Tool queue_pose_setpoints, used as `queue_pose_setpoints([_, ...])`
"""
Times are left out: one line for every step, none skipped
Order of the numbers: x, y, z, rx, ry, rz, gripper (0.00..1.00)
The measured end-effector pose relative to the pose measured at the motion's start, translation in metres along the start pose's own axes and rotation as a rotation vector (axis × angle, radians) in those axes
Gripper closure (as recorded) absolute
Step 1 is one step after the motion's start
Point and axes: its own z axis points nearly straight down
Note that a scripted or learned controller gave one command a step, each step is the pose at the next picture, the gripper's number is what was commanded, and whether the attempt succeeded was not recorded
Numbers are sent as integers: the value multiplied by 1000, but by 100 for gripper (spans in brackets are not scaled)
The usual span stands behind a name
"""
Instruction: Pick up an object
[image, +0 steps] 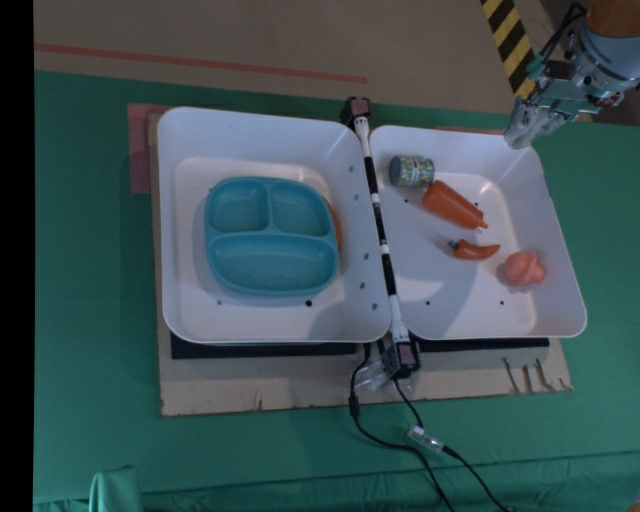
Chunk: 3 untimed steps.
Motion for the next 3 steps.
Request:
queue_pose_setpoints([0,36,21,-1,-3,-1,100])
queue_pose_setpoints([0,36,-37,-2,-1,-1,100])
queue_pose_setpoints([0,36,-52,-3,-2,-1,100])
